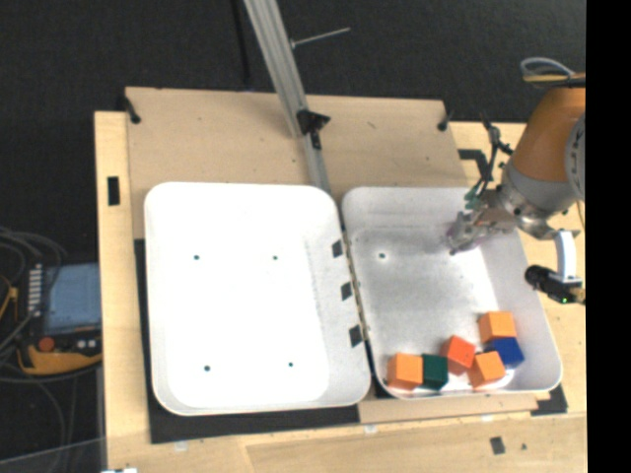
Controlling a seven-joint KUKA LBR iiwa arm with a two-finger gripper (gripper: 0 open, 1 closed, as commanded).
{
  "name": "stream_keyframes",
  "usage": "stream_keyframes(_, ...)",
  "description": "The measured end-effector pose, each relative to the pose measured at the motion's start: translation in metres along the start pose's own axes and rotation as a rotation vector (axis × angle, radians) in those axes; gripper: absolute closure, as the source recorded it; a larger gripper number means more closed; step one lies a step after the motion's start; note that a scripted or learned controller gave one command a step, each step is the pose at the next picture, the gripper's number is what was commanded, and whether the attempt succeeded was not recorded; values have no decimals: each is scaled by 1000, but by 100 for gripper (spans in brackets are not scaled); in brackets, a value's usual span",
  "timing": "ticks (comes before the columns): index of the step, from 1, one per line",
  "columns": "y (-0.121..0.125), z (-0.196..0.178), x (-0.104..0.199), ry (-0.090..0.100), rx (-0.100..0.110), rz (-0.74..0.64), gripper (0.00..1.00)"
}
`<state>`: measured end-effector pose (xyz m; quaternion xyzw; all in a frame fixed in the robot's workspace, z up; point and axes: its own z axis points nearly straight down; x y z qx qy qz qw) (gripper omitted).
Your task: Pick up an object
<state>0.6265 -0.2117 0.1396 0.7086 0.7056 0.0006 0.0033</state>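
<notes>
Camera view. The grey arm with orange band (pixel 547 151) is seen reaching in from the right over the right shallow white bin (pixel 414 215). The hand (pixel 463 233) is poised above the bin's upper part; whether it is released or clenched cannot be told, and nothing is seen grasped.

Small blocks are clustered at the bin's near edge, well apart from the hand: an orange cube (pixel 405 370) touching a dark green cube (pixel 435 371), a red-orange block (pixel 460 351), another orange cube (pixel 488 368), a blue cube (pixel 507 351) and an orange cube (pixel 497 325) above it.

The left shallow white bin (pixel 246 294) is set beside it on the pale wooden surface (pixel 296 116).
</notes>
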Motion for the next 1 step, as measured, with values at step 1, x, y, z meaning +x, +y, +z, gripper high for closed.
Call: stream_keyframes(1, -3, -45, -2, 2, -1, 3, 100)
